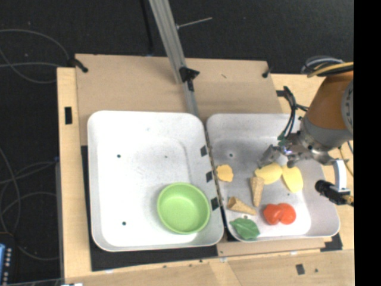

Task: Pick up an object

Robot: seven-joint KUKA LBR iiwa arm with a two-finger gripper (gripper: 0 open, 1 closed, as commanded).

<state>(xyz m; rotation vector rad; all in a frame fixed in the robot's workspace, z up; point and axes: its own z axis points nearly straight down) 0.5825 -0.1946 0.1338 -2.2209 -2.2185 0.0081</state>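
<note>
Several toy foods (269, 173) crowd the right bin (238, 130) beneath the gripper (284, 154)

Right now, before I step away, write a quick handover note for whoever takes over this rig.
Gripper: low over the right bin, above the upper edge of the yellow pieces; finger state can't be told, nothing visibly held.
Right bin holds: yellow pieces and, a small yellow piece, two tan wedges and, a red object, a green object.
Left bin: a green bowl.
Done: arm is positioned over the items.
Left: grasp one object and lift it.
</note>
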